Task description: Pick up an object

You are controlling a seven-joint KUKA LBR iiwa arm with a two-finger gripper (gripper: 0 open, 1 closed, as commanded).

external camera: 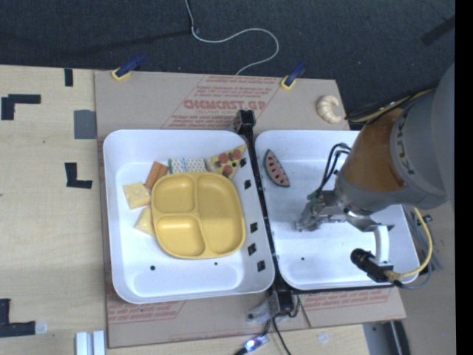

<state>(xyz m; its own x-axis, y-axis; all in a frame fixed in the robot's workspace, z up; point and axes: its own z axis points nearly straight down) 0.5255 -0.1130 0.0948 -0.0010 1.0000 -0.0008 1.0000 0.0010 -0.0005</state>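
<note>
Bins on the surface are two, side by side on one cardboard sheet. One left bin at center-left holds one yellow divided plate with three compartments. Along the plate's upper and left edge lie several small food pieces: one pizza slice, one brown piece, and two pale yellow pieces. One right bin holds one watermelon slice in its upper left part, near the wall between the bins. One arm comes in from the right of the frame. Its end effector is low over the middle of the right bin, below and to the right of the watermelon slice, well apart from it. Whether it is wide or narrow, I cannot tell. One pale shell-like thing lies on the cardboard above the right bin. Two clips hold the top edge of the cardboard.
</note>
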